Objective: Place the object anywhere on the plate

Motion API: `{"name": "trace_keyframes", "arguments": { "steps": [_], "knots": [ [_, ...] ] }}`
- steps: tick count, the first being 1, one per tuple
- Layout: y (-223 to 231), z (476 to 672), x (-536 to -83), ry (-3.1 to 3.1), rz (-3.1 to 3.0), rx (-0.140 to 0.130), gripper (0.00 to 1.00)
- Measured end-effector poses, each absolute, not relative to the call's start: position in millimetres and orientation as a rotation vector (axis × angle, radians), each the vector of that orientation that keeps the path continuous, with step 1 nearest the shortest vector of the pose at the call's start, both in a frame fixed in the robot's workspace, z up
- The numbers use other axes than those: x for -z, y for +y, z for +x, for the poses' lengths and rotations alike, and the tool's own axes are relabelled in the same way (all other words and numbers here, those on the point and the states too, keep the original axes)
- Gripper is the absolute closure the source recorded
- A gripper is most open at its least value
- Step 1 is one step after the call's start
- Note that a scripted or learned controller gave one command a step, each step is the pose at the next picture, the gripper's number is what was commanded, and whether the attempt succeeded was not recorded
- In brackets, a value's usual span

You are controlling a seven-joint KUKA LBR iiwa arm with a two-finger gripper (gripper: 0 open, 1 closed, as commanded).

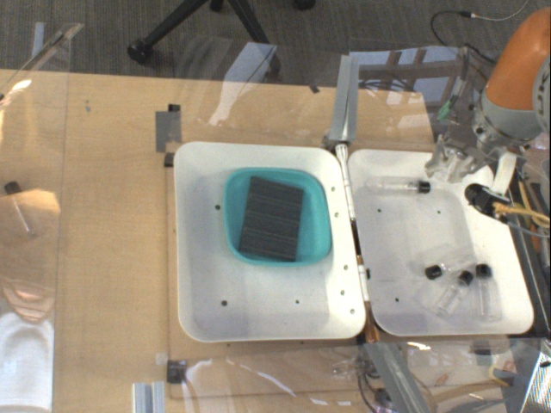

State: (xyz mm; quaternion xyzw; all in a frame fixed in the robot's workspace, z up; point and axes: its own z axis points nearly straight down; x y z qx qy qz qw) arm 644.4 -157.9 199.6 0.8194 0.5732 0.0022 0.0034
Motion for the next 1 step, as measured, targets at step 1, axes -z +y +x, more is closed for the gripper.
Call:
{"name": "trace_keyframes", "arguments": {
  "steps": [1],
  "knots": [
    [-157.9,644.5,-199.7,1.797,2.569,-0.007,0.00]
  ]
}}
